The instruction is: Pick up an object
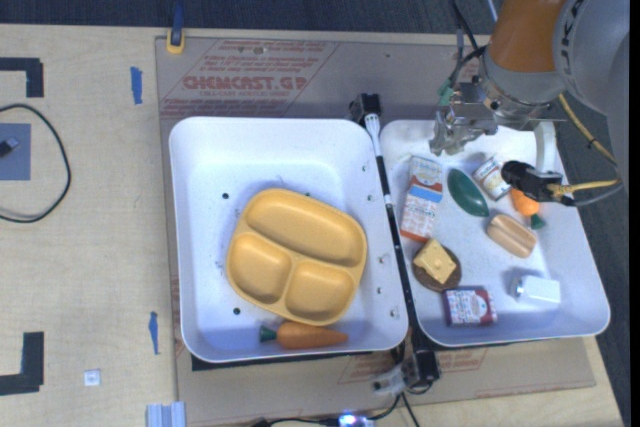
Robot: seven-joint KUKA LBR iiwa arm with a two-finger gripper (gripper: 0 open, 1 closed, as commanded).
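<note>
- Pale wooden bench (pixel 90 245) under a slanted overhead look, bearing two white bins side by side.
- Fingers (pixel 441 139) seemingly apart, with nothing between them.
- Gripper (pixel 455 137) poised over the far left corner of the right bin (pixel 585 310), likely for a straight drop onto something.
- Closest below: a small carton (pixel 422 200) lying flat, just beside a green piece (pixel 467 192). Probably the easiest pick, being boxy and within reach.
- Farther out: a bun (pixel 511 235), a cheese wedge (pixel 436 262), a red packet (pixel 468 305) and a white block (pixel 540 289), loosely scattered, so fairly free to grip.
- Beyond the shared wall, in the left bin (pixel 190 155): a yellow divided tray (pixel 297 255) and a carrot (pixel 305 336) against the near wall.
</note>
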